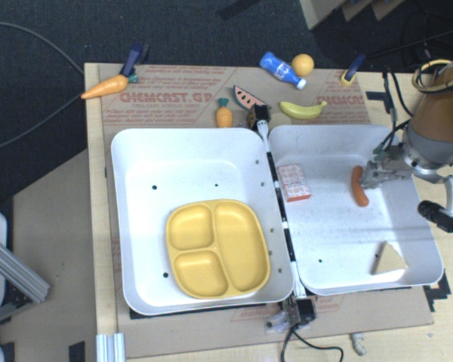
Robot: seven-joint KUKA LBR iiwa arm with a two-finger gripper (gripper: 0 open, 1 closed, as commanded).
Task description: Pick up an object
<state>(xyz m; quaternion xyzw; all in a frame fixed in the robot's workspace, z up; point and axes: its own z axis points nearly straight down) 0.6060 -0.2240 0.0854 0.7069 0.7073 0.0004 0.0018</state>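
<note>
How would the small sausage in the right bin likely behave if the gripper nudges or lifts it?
The sausage looks round and elongated, so a sideways nudge would probably roll it across the right bin. It seems small and likely light. Its smooth, narrow shape may slip from the gripper unless gripped across its middle.

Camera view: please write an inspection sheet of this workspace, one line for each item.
Surface: bench bearing left bin and right bin, side by side.
Job's things: sausage, small box and tan wedge in the right bin.
Clutter: yellow divided plate in the left bin; carrot, watermelon slice, banana, blue bottle, orange behind the bins.
Grippers: hand beside the sausage; grip unclear.
Cables: one on the floor, one at the front edge.
Surroundings: dark floor.
</note>
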